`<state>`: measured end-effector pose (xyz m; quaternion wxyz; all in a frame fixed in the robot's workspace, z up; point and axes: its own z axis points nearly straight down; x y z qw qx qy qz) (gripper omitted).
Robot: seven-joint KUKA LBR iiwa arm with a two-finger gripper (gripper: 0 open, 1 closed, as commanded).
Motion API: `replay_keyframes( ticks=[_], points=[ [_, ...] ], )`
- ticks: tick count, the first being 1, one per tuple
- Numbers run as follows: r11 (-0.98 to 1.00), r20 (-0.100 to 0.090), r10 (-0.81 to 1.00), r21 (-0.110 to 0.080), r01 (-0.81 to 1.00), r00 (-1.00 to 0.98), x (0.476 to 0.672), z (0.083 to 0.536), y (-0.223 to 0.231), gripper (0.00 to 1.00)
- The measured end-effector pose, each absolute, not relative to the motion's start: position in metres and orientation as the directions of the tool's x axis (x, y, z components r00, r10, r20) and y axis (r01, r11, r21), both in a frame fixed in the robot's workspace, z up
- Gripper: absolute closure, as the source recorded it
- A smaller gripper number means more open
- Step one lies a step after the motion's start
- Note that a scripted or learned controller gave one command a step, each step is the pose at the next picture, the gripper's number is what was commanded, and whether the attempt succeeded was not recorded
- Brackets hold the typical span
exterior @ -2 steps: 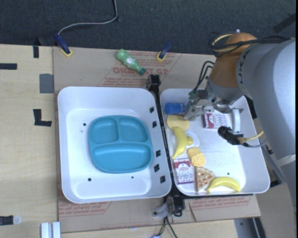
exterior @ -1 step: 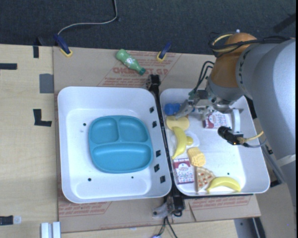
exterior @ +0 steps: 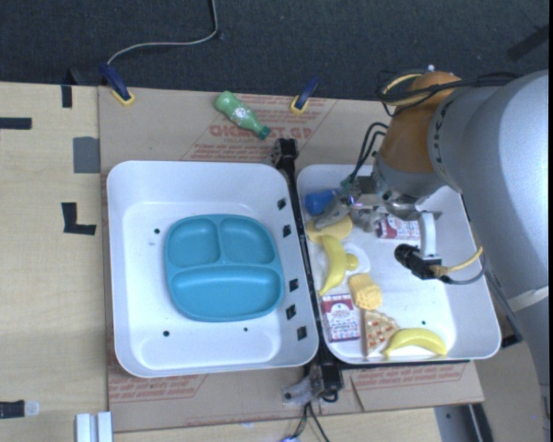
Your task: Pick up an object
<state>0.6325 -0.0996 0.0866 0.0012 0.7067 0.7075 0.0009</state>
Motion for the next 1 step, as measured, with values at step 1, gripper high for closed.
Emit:
replay_keyframes(
  ticks=[1],
  points=[
    [0.005, 0.005, 1.0, -0.035, 0.999, -0.005, 0.6626, 0.0829, -0.1045, 0.0]
  ],
)
